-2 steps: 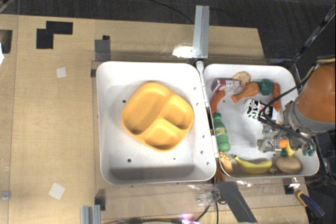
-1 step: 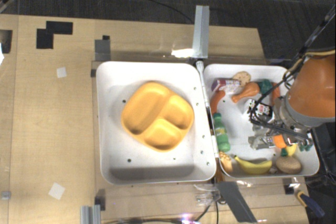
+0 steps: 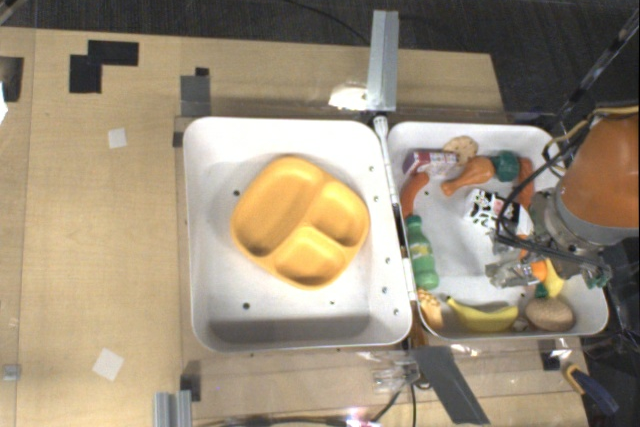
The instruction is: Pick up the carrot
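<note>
A pale wooden surface [image 3: 90, 245] is seen carrying two shallow white bins with rounded corners. In the left bin [image 3: 210, 315] a glossy yellow-orange plastic plate [image 3: 300, 220] with three rounded compartments is placed. In the right bin [image 3: 455, 255] several small toy foods are gathered: a curved yellow banana [image 3: 482, 315] along the near wall, a brownish oval potato [image 3: 549, 314] just beside it, a green ribbed vegetable [image 3: 423, 260] by the left wall, and an orange drumstick-shaped piece [image 3: 466, 177] near the far wall. The carrot [image 3: 546, 278], small and orange with a green tip, is found in the near right corner of the right bin, just above the potato. The gripper [image 3: 520, 270] is lowered over this corner, its metallic parts just beside or touching the carrot. Whether the jaws are open or closed cannot be told, as they are hidden by cables and the orange band of the arm [image 3: 605, 180]
</note>
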Robot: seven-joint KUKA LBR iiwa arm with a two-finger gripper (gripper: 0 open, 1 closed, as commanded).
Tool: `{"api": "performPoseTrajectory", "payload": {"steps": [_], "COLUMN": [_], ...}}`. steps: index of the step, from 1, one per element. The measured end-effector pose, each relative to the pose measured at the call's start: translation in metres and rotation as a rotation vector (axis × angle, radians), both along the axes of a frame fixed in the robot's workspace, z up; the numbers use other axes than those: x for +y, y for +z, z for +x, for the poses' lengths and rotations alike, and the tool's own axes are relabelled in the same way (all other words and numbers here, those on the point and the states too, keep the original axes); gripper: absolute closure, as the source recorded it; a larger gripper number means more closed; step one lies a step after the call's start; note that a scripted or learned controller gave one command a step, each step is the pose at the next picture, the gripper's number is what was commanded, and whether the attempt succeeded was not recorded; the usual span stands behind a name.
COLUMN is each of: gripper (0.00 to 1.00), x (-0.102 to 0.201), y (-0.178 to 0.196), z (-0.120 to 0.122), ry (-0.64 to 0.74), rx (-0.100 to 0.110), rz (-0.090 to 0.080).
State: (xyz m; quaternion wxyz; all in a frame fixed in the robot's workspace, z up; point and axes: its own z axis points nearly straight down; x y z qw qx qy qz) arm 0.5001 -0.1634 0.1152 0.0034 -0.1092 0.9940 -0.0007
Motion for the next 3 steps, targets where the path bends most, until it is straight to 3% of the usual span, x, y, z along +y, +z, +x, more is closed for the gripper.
{"api": "performPoseTrajectory", "payload": {"steps": [1,2,3], "gripper": [1.0,1.0,1.0], "x": [0.034,-0.022,-0.042], "y": [0.05,0.114,0.055], "z": [0.027,0.047,0.003], "ry": [0.077,0.13,0.003], "rx": [-0.006,-0.007,0.001], "rz": [0.0,-0.005,0.0]}}
